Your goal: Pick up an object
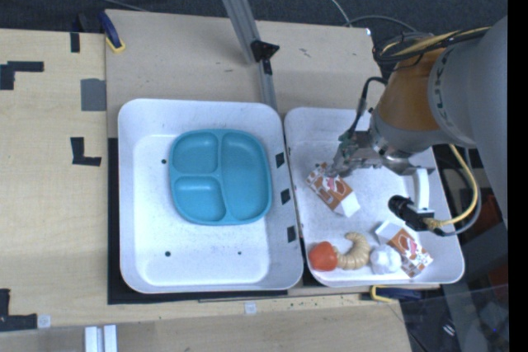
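Over the right-hand white bin (452,264), the grey arm with its orange band (408,99) reaches in from the right and brings its gripper (345,161) down at the upper end of a small red-and-white carton (332,190). The dark fingertips sit right against the top of that carton, close together, but the slanted view does not make clear whether they are closed on it or merely touching it, so how far the hand is open cannot be told. The carton lies tilted in the bin's middle, towards its left wall.

Below the carton, along the bin's near edge, lie a red tomato-like ball (324,256), a tan croissant-shaped piece (356,251) touching it, a small white object (383,261) beside that, and a second red-and-white carton (407,250) at the lower right. All four lie apart from the gripper.

Left of the carton's bin, the other white bin (140,202) holds a teal divided plate (220,176) with three compartments, lying flat. A grey metal pole (238,0) slants across the bench above the two bins.
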`<move>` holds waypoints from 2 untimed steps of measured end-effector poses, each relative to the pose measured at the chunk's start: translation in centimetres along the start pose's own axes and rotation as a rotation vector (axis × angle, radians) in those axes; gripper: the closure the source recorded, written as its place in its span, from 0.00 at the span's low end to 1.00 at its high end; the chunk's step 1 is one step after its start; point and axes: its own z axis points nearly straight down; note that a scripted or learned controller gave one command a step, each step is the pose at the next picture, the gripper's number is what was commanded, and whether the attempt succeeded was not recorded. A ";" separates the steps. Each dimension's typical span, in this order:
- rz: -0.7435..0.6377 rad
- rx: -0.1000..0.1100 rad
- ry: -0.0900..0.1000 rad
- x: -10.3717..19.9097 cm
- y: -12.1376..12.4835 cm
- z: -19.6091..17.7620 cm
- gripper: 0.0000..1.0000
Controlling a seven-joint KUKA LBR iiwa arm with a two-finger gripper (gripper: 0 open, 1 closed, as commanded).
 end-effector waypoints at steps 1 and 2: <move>-0.001 0.020 0.001 0.7 0.7 -5.9 1.00; 0.000 0.020 0.001 0.6 0.7 -10.2 1.00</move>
